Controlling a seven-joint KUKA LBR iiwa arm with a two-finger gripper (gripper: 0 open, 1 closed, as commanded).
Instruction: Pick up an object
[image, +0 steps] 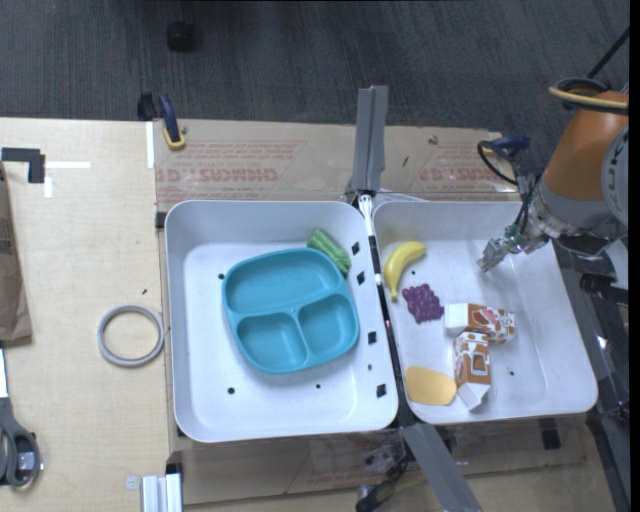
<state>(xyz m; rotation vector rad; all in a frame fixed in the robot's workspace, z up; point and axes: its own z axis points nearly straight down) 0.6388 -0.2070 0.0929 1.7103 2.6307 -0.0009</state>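
The right bin (545, 385) holds a yellow banana (401, 264), a bunch of purple grapes (423, 302), two white and orange cartons (480, 322) (472, 366) and a flat yellow-orange piece (431, 385). My gripper (492, 255) hangs over the bin's upper right part, right of the banana and above the cartons, with nothing visibly between its fingers. The grey arm with its orange band (585, 150) comes in from the right edge.
The left bin (190, 400) holds a blue divided plate (290, 310) with a green pod (329, 249) at its upper right rim. A grey ring (131, 334) and scissors (17, 452) lie on the bench to the left. A grey bar (369, 140) stands behind the bins.
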